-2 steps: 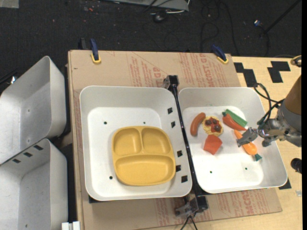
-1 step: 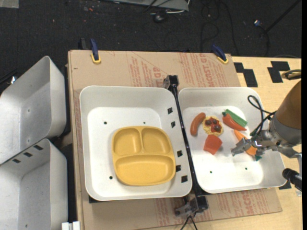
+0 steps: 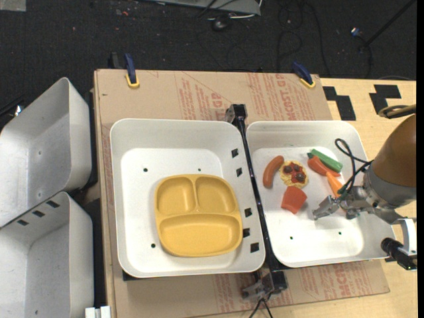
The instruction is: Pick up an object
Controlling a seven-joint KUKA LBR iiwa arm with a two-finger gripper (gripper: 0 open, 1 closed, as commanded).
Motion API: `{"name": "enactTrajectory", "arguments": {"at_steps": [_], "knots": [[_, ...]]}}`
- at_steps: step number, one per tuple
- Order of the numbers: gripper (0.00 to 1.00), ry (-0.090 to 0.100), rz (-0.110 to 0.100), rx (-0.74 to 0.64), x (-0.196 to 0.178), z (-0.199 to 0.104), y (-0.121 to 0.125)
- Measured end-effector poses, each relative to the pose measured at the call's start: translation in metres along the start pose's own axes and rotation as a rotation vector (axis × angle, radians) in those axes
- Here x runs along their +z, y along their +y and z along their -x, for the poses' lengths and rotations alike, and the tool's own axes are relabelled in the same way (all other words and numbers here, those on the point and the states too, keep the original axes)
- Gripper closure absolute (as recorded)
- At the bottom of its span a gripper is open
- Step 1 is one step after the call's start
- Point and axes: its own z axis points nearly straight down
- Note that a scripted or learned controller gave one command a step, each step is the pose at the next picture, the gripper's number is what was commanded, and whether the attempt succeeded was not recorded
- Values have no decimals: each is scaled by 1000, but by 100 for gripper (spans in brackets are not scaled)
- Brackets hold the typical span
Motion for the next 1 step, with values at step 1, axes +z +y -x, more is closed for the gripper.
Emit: {"name": "enactTrajectory", "arguments": {"at_steps": [1], "knots": [[100,-3,3,0,-11,1,0]]}}
